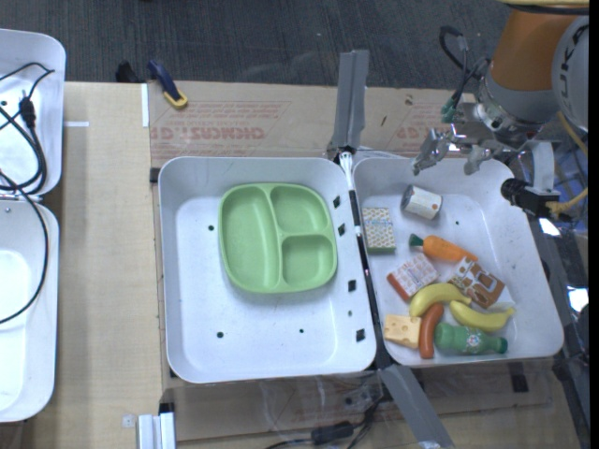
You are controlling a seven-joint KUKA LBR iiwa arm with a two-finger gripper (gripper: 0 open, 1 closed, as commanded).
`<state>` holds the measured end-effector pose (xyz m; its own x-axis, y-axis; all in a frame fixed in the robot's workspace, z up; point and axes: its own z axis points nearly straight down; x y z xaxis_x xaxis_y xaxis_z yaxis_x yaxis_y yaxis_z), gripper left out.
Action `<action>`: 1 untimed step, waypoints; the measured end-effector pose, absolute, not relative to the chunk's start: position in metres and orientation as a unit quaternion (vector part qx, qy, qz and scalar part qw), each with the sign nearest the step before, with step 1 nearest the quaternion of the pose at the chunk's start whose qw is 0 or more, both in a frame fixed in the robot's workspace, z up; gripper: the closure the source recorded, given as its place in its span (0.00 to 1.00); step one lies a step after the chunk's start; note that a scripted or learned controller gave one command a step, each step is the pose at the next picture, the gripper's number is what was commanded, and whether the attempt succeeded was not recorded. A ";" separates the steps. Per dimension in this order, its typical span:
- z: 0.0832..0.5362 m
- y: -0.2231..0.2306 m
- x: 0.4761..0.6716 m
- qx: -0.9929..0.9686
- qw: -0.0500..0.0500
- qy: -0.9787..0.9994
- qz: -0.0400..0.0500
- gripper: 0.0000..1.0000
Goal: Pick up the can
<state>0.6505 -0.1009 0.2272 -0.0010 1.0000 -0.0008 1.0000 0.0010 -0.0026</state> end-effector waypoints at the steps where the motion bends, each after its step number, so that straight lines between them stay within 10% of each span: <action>1: 0.131 -0.112 0.658 -0.741 0.001 -0.671 0.001 0.00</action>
<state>0.6582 -0.1115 0.1311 0.0994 0.9950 -0.0014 0.9950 -0.0994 -0.0029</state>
